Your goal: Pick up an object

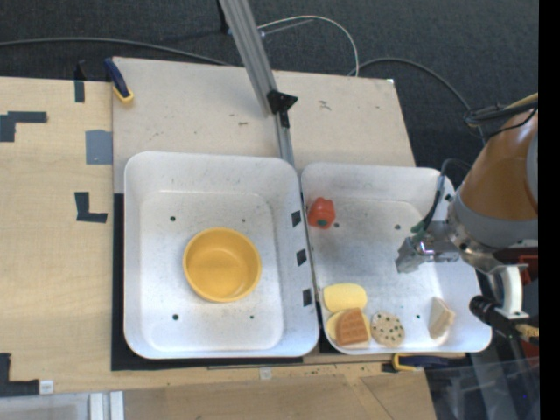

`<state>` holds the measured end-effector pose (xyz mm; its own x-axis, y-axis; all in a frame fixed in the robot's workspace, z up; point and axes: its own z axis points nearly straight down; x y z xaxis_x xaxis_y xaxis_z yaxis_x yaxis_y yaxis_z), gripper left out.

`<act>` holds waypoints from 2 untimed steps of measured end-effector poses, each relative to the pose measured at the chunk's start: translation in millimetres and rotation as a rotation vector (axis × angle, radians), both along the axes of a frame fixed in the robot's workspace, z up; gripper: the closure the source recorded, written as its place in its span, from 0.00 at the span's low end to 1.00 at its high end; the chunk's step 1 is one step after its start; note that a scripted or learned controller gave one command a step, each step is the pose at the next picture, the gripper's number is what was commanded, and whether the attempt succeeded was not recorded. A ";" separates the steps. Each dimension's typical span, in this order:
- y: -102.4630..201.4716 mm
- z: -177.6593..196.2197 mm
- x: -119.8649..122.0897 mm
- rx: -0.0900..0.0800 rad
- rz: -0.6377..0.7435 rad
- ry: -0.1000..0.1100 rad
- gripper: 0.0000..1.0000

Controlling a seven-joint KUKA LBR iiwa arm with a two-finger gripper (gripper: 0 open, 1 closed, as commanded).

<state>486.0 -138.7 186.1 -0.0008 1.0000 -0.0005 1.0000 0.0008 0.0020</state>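
Down at the near edge of the right bin (367,175) we've got a little row of food pieces: a toast slice (352,327) tucked into the near-left corner, a pale yellow block (345,297) touching it just behind, a round cookie (386,329) right beside the toast, and a cream wedge (441,318) off toward the near-right corner, apart from the rest

Up from there, the gripper (413,257) sits low over the right side of that bin, metal end pointing left toward the bin's middle. Whether it is wide or narrow, I cannot tell, the tip is too small and blurred. Nothing is seen held in it. The cookie and the wedge lie near it, on the near side; the toast and yellow block are further to its left

Behind the gripper, the grey arm with its orange band (503,173) comes in over the bin's right rim

Further back, a small red-and-orange piece (321,212) lies near the left wall of the right bin, well apart from the gripper, with bare white floor between them

Over in the left bin (149,234), a yellow bowl (221,263) stands upright near the middle, open floor all around it

At the far side, a grey pole (249,42) slants down to the seam between the bins
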 end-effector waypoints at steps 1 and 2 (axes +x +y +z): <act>-1.2 60.3 7.9 -0.001 0.001 -0.003 1.00; 47.0 52.9 20.6 0.002 0.005 0.004 1.00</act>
